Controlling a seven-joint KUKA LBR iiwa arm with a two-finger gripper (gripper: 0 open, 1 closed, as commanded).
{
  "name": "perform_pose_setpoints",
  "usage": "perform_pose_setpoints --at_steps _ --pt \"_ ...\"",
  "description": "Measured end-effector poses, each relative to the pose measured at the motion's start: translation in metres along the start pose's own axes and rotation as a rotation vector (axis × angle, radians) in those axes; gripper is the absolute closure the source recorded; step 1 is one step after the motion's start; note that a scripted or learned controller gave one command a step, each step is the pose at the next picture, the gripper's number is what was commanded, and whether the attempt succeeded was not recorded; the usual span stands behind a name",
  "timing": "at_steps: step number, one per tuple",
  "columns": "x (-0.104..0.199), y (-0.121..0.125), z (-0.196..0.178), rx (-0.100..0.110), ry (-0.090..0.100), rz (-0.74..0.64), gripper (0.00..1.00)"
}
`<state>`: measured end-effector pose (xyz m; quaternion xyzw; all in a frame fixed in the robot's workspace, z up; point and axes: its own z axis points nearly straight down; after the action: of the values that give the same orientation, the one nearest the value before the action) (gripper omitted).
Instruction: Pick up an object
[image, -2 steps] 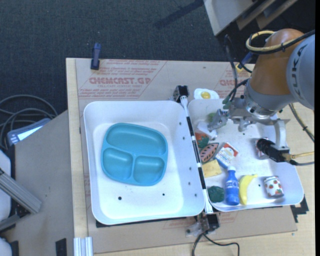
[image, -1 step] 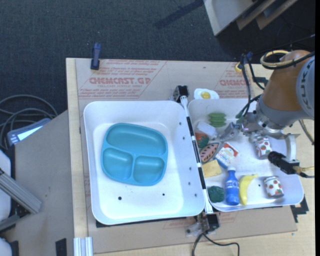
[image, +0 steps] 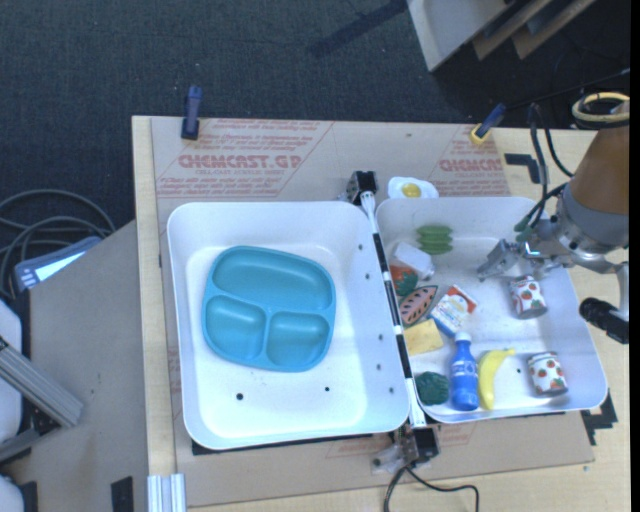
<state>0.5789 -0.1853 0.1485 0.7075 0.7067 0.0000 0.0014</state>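
dark carpet floor (image: 80, 60) with grey cables (image: 40, 215) at far left. cardboard-topped bench (image: 240, 150) holds the left bin (image: 190, 230) with a blue divided plate (image: 268, 308). right bin (image: 590, 385) has green broccoli (image: 433, 386), blue bottle (image: 463, 372), banana (image: 492, 374), two strawberry-print cups (image: 527, 297). gripper (image: 515, 258) hangs over the right bin near one cup, nothing between fingers; open or closed, cannot tell. arm cut off at right edge.

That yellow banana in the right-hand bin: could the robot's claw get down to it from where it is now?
Probably yes. The banana lies uncovered, with the blue bottle close on one side. The gripper hovers in the same bin, nothing between.
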Motion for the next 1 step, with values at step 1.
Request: perform_pose_setpoints --at_steps 1 --pt "-0.0184 -0.0029 0.0470 0.000 0.002 -0.002 0.00"
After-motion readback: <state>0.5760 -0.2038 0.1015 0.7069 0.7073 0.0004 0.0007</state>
